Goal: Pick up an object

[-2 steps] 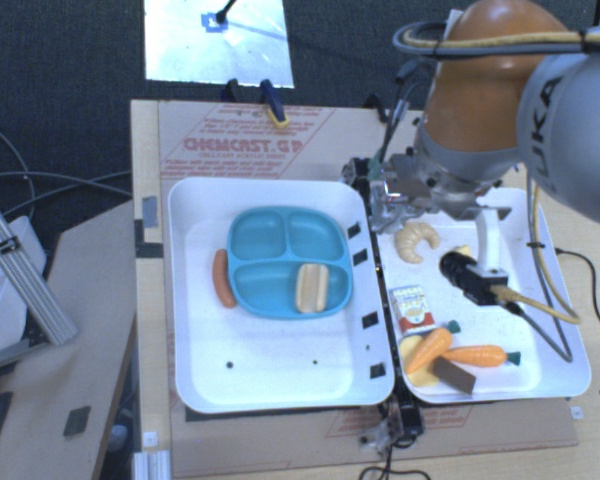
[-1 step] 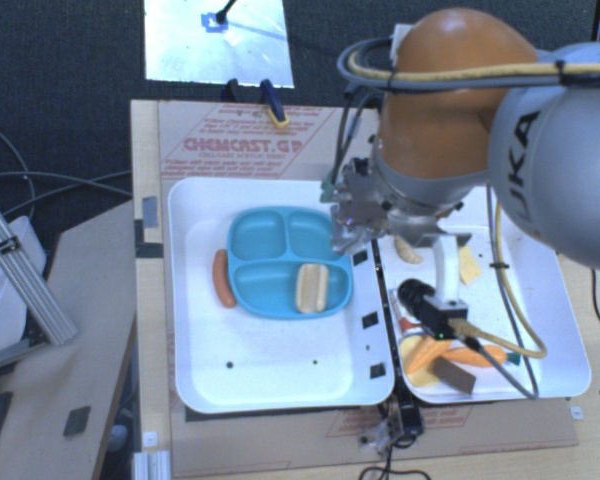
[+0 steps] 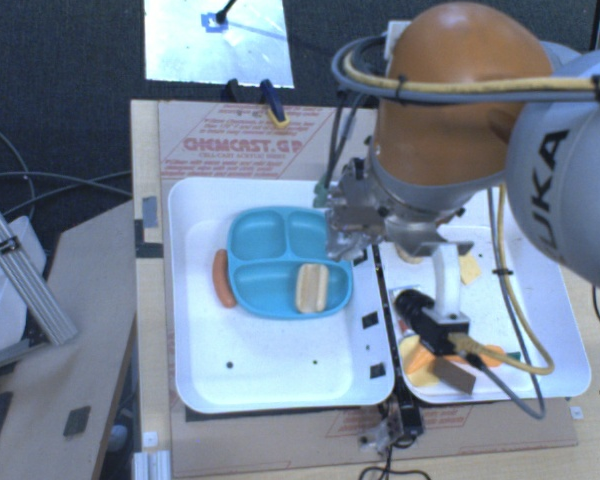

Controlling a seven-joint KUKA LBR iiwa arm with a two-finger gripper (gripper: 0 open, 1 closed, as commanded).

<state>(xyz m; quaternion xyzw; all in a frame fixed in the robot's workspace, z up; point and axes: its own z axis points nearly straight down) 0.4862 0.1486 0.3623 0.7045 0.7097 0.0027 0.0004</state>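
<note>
Your end effector [image 3: 348,236] hovers at the blue tray's [image 3: 265,268] right rim, nearest the bun [image 3: 311,288], though its grip state I cannot tell.

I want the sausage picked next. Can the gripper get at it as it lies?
Probably yes. The sausage lies bare on the left bin floor beside the blue tray, nothing on top; the tray's rim close alongside may crowd one finger.
</note>
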